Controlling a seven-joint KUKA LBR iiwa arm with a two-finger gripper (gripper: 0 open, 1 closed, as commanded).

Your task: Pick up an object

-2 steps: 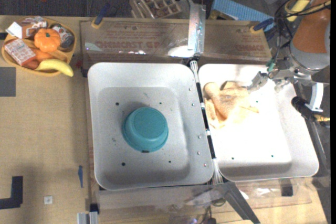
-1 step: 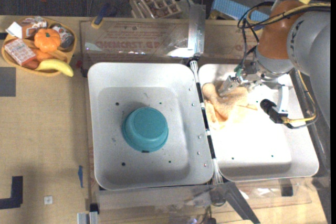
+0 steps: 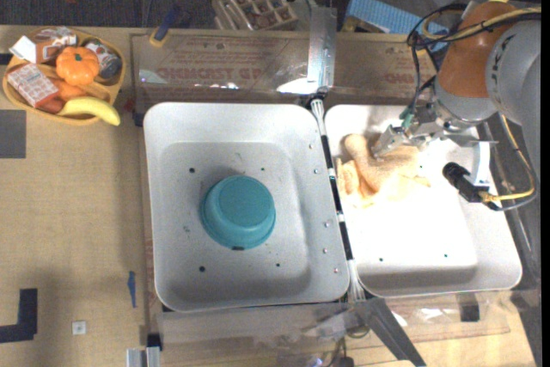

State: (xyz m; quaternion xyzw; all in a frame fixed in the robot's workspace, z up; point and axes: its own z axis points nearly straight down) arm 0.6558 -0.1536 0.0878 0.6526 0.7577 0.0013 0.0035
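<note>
A teal bowl (image 3: 240, 211) lies upside down in the middle of the left bin (image 3: 172, 142). In the right bin (image 3: 430, 253), near its back left corner, lie a tan rounded piece (image 3: 355, 149) and an orange piece (image 3: 348, 180), close together. A pale, flat yellowish thing (image 3: 402, 176) lies just to their right. My gripper (image 3: 384, 145) reaches in from the right, low over that back part of the bin, its tip right beside the tan piece. The view is too blurred there to tell whether it touches the piece.
A basket of toy food (image 3: 60, 82) with a banana and a small pumpkin stands on the bench at the far left. A clear plastic wall (image 3: 232, 69) runs behind the bins. A black connector on a cable (image 3: 461, 181) hangs over the right bin's right side.
</note>
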